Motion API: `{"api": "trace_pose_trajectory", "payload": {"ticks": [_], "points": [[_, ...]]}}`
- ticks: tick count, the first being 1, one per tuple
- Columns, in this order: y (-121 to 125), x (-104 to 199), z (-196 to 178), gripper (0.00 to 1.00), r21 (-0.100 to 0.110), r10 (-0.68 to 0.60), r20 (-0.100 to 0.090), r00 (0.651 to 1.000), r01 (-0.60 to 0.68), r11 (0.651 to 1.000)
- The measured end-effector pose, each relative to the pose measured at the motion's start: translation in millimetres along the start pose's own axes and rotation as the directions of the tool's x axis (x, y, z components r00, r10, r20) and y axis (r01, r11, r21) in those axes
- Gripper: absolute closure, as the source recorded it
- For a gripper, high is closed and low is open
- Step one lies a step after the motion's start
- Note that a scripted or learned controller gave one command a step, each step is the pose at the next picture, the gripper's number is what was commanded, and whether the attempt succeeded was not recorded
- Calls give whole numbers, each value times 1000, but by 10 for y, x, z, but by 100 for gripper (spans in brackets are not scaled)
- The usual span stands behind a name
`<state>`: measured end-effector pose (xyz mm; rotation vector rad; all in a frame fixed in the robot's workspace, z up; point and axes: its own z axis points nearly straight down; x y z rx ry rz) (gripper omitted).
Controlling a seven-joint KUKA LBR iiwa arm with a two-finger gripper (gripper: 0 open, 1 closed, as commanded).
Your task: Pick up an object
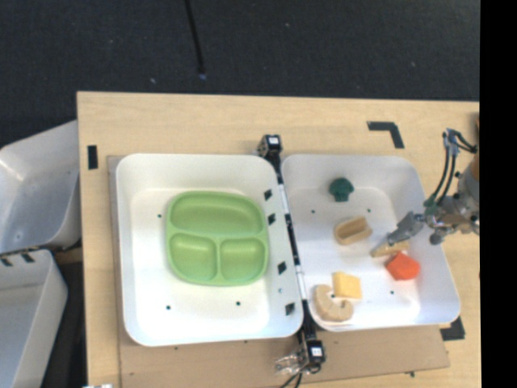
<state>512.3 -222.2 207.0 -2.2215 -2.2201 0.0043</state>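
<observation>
In the right bin [428,297] lie a small dark green object [341,187], a tan loaf-shaped piece [352,229], an orange-red block [403,267], a yellow cube [347,284] and a beige ring-shaped piece [331,305]. My gripper [399,234] reaches in from the right edge and hangs low over the right half of this bin, just right of the tan piece and above the orange-red block. A small tan-orange bit [386,251] shows right under its tip. Nothing is visibly held.
The left bin [133,297] holds a green three-compartment plate [216,237]. A row of black clips [285,233] runs along the divider between the bins. Cables [447,168] hang by the arm at the right. Light wooden bench surface surrounds both bins.
</observation>
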Motion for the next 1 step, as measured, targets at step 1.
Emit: {"api": "trace_pose_trajectory", "payload": {"ticks": [1], "points": [[25,-50,430,0,-1,0,0,1000,0,1000]]}}
